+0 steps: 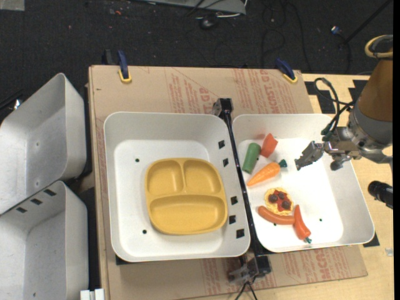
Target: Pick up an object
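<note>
The right bin (pixel 350 230) holds several toy foods: a green cylinder (pixel 250 157), an orange-red block (pixel 269 145), a carrot (pixel 264 173), a small pizza (pixel 279 199), a sausage (pixel 275 215) and a red chili (pixel 301 222). My gripper (pixel 324 157) hangs over the right half of this bin, to the right of the carrot and above the pizza. It is open, with nothing between its fingers. The arm's orange band (pixel 381 92) rises at the right edge.
In the left bin (pixel 119 167) lies a yellow divided plate (pixel 185 195). A black divider with clips (pixel 234 174) runs between the bins. Two spare white bins (pixel 37 167) sit off the bench at left. Cables trail near the arm.
</note>
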`<move>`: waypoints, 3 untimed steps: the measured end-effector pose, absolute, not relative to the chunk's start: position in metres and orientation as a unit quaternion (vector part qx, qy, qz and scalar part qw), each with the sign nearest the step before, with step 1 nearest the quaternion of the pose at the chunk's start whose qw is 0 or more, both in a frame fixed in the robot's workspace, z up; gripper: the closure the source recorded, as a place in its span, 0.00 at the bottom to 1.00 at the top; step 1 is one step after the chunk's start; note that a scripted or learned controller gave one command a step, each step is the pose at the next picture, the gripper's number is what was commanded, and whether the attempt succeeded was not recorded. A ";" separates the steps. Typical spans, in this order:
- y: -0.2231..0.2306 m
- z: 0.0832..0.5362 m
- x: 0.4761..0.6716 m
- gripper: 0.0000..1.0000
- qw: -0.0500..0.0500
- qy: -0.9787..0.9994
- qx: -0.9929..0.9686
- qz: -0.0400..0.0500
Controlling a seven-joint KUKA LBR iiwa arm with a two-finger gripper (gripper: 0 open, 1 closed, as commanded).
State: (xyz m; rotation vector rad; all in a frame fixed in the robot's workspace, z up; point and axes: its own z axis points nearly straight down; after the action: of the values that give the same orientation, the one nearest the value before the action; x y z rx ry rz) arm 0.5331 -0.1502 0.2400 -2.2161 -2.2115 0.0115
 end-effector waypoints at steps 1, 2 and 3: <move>-0.150 0.246 0.536 0.00 0.000 -0.707 -0.707 0.000; -0.151 0.192 0.545 0.00 0.002 -0.707 -0.707 0.002; -0.156 0.133 0.552 0.00 0.001 -0.707 -0.708 0.001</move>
State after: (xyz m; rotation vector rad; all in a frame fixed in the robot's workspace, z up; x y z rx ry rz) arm 0.5517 -0.1561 0.1331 -2.2217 -2.2180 0.0027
